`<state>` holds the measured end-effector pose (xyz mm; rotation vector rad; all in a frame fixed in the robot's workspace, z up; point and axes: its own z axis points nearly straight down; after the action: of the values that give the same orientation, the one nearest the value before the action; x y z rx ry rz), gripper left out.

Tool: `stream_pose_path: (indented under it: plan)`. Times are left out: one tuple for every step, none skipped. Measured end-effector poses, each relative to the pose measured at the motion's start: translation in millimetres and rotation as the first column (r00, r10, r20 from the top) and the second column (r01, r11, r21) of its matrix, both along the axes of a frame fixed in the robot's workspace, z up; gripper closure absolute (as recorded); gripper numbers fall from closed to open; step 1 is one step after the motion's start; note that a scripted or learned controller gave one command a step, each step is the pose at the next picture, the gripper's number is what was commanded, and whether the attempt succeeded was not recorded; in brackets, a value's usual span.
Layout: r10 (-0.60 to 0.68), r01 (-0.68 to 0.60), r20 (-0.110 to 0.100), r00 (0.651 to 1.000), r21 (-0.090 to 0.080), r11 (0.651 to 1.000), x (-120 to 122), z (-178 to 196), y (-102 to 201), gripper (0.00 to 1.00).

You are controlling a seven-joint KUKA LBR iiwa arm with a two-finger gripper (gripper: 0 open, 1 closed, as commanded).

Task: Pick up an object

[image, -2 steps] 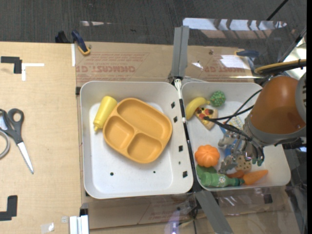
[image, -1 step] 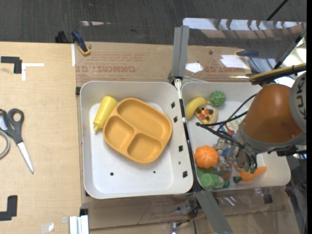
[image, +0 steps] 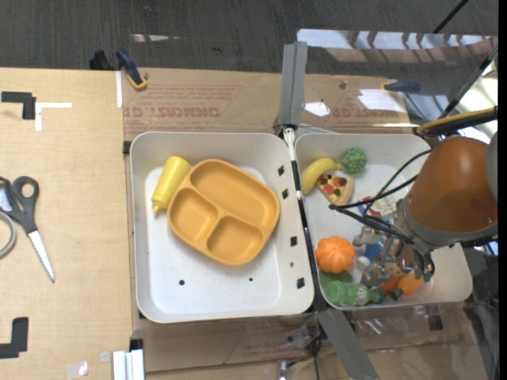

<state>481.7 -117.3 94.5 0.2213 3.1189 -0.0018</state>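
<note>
Frankly, I cannot tell how my gripper [image: 388, 264] is set; it hangs low in the right bin [image: 455, 287]. With the orange [image: 334, 254], green toy [image: 344, 293] and other clutter packed so close, I judge it may snag two things or none.

Gripper [image: 386, 264] sits low in right bin [image: 447, 287], tangled in cables; finger state unreadable. Arm [image: 455, 184] covers the bin's right part and is cut by the frame's right edge. Small items under the gripper, beside the orange [image: 334, 254] and green toy [image: 344, 293], too cluttered to identify. Mustard bottle [image: 168, 182] partly tucked under tray [image: 222, 210]. Scissors [image: 24, 220] clipped at left edge.
</note>
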Motion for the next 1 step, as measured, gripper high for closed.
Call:
stream_pose_path:
  plan:
    - [0.012,-0.012,0.004,1.0,-0.003,1.0,1.6,1.1,14.7,0.0]
